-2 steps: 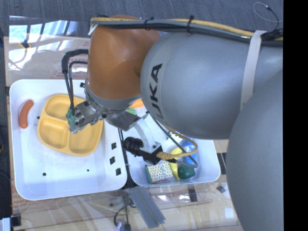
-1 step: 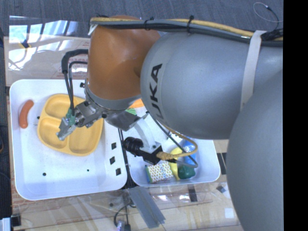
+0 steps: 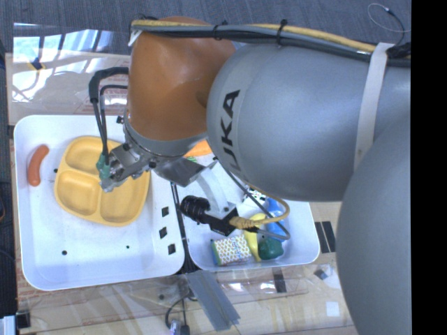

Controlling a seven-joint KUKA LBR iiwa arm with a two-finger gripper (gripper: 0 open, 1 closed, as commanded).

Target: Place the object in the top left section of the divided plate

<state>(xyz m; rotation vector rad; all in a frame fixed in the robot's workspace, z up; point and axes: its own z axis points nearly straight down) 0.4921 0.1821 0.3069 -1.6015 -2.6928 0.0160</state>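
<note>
Reaching leftward, arm (image 3: 279,110) hangs tool (image 3: 110,172) seemingly over yellow divided plate (image 3: 80,187).

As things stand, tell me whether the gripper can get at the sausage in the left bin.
Probably yes. The sausage lies alone on the bin floor, left of the yellow plate, with nothing on top of it. The gripper hangs over the plate, close by.

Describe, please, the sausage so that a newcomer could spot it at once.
Find the left white bin, which holds a yellow divided plate. The sausage lies on the bin floor just left of that plate, near the bin's left wall. It is the one small orange-red, rounded stick there.
</note>
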